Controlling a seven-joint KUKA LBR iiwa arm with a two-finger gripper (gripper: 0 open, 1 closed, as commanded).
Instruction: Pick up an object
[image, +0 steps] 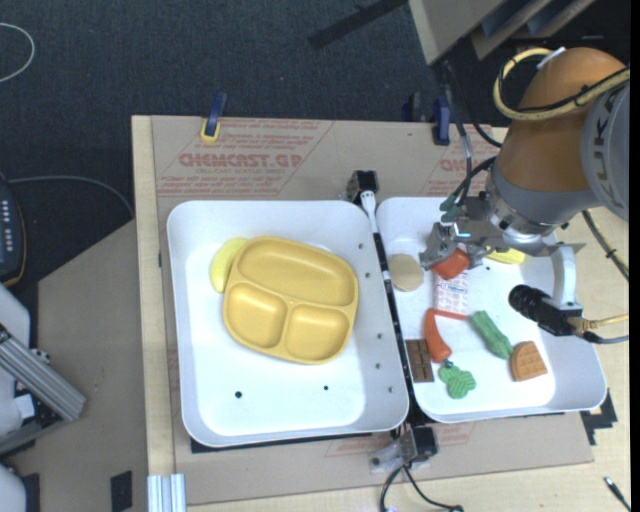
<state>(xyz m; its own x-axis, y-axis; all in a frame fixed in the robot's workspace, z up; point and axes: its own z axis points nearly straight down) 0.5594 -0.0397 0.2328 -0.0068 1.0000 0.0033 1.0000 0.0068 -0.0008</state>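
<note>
seemingly under the gripper (447, 252), in the upper middle of the right bin (570, 390), sits a small orange-red piece (452, 265), probably a light, stiff plastic toy that would slip unless pinched across its narrow sides; whether the pincer is open, closed or touching it i cannot tell. just below lies a white packet (451, 296) with red print too small to read. beyond the bins, the brown board (260, 150) reads "chemcast gp" in red.

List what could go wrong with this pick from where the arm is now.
1. The gripper sits low over a red piece in the right bin, with a tan round piece and a white packet close by; closing could nudge those instead.
2. The bin wall is near, so a sideways move might scrape it.
</note>
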